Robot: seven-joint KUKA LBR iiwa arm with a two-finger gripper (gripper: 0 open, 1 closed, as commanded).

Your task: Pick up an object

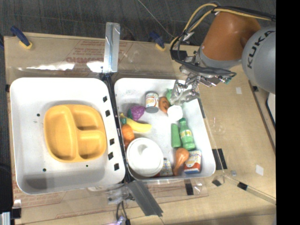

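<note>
My gripper (182, 93) hangs over the upper right part of the right bin (206, 139), just above a white round lid (175, 112) and next to a brown egg-like piece (163, 104). Close by stand a small can (151, 101) and a purple grape bunch (137, 112). Lower down lie a yellow banana (137, 125), an orange piece (127, 133), a green cylinder (175, 136), a green bottle (186, 135), a carrot (180, 159), a small carton (194, 161) and a white bowl (144, 156).
The left bin (28, 172) holds a yellow divided plate (75, 131). A metal divider post (111, 46) rises between the bins at the back. The arm's orange wrist (227, 36) and its cables loom over the right bin's far corner.
</note>
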